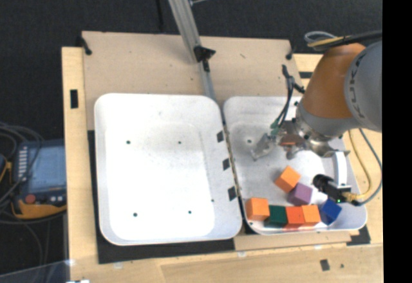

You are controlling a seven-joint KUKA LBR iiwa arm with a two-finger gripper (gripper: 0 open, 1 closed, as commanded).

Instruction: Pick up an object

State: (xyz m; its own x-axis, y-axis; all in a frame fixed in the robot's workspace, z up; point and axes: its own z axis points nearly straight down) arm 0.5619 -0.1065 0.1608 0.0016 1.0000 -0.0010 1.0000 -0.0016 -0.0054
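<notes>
On the bench (161, 60), a light wooden board carrying both bins, the left white bin (116, 224) takes up the larger share of the surface, and its floor shows a few small dark dots. The right white bin (241, 114) sits just beside it, the two rims meeting along a line fitted with small black clips. My arm (338, 85) reaches in from the right, its orange band and grey housing hanging over the upper right part of the right bin, with cables running down along the wrist. A slanted metal rail (183, 15) crosses the top of the bench and ends near the seam between the bins. My gripper (264, 145) is low over the upper middle of the right bin, above bare floor; I cannot tell how its jaws stand. The blocks are all in the right bin, apart from my gripper: an orange block (288, 179) lies alone toward the middle, a purple block (300, 194) lies just below and to its right, and a row along the near wall holds an orange block at the left end (258, 208), a green block (277, 215), two orange blocks side by side (302, 215) and a blue block (330, 210).
</notes>
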